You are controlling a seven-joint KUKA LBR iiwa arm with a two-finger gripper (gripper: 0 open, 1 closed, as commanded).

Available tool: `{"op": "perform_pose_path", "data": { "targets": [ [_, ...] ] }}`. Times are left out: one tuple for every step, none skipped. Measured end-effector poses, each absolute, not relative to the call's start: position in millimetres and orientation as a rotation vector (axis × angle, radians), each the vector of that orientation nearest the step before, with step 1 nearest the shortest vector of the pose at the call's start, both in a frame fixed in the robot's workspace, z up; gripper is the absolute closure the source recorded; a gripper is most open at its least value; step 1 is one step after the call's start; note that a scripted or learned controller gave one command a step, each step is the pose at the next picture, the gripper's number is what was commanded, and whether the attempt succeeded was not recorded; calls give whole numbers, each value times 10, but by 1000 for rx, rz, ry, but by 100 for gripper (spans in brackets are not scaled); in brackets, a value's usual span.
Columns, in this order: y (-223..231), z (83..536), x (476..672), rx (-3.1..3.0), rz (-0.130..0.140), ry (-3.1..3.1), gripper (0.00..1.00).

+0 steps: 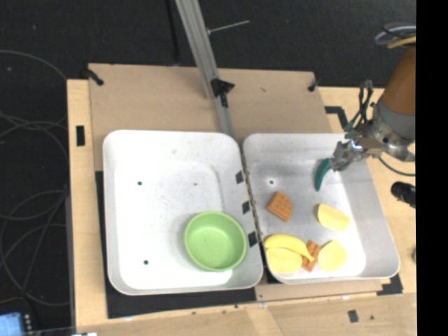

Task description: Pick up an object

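Slim curved teal plastic piece (322,173), long axis approx. vertical, is pinched at top by two-finger metal gripper (341,155), over right white bin (294,149).

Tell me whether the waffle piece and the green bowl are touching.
Apart. The camera view shows the waffle piece in the right bin and the green bowl in the left bin, with both bin rims between them.

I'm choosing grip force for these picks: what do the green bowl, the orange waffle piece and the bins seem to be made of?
Green bowl: likely moulded plastic, smooth and even in colour, faint sheen.
Orange waffle piece: probably toy plastic or rubber; a grid pattern shows, too small to tell which.
Left bin and right bin: look like white plastic with rounded corners, dull and speckled grey as if scuffed.
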State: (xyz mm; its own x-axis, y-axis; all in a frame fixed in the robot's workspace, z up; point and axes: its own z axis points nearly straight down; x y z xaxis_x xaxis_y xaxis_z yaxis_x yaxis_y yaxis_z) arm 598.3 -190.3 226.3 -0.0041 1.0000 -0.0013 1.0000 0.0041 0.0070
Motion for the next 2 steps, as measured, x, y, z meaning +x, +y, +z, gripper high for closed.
{"op": "perform_pose_path", "data": {
  "targets": [
    [-1912,2667,5997,2212,6,2223,100],
    [-1377,2557,6069,2214,1,2228,100]
  ]
}}
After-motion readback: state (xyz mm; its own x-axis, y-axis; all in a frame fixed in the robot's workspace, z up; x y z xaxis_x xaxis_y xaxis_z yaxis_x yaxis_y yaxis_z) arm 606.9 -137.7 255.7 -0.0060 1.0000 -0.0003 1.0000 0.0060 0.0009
